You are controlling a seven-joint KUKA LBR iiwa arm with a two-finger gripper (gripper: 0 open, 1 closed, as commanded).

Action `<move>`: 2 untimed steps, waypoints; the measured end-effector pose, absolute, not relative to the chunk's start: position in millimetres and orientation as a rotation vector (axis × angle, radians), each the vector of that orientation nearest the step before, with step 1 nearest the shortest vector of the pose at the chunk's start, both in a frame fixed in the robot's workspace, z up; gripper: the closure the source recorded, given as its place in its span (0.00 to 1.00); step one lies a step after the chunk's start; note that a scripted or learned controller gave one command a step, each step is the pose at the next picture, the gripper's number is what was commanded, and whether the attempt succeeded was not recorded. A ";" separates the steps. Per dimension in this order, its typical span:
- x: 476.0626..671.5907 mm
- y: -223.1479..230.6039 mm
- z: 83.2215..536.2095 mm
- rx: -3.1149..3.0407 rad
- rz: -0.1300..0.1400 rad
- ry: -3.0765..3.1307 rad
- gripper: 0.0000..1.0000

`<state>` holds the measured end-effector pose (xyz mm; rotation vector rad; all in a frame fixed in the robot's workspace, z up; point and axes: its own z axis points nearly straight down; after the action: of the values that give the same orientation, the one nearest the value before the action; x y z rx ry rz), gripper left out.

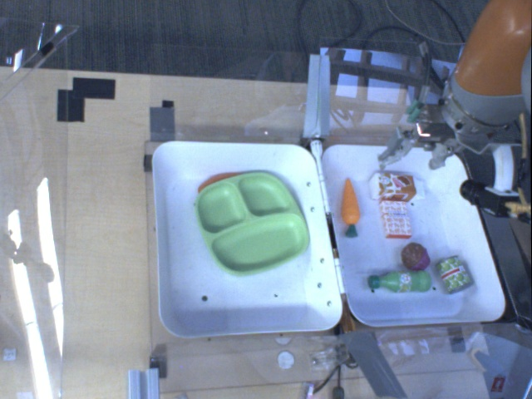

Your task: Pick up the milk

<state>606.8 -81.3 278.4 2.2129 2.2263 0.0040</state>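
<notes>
My gripper (417, 146) hangs over the far edge of the right bin (486, 306), its two thin metal fingers (396, 150) spread wide apart with nothing between them. The milk (396, 204), a flat-lying carton with a brown-and-white top and red print on white card, lies just near of my fingertips, in the middle of that bin toward its far side. Left of it is a carrot (351, 204), a smooth orange cone with a small green tip pointing near. Nearer still sit a round dark purple ball (416, 256) with a dull skin, a green bottle (401, 282) on its side, and a small green can (454, 274) at the right. The left bin (179, 306) holds a glossy green plate (251, 221) with three rounded compartments. Both bins are shallow white plastic on a pale wooden bench (83, 248).
</notes>
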 end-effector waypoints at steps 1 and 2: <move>662.4 -159.9 186.8 2.447 0.004 1.964 0.00; 670.4 -143.2 103.6 2.231 0.009 2.202 0.00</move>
<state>670.4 -143.2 103.6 2.2306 2.2017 0.0088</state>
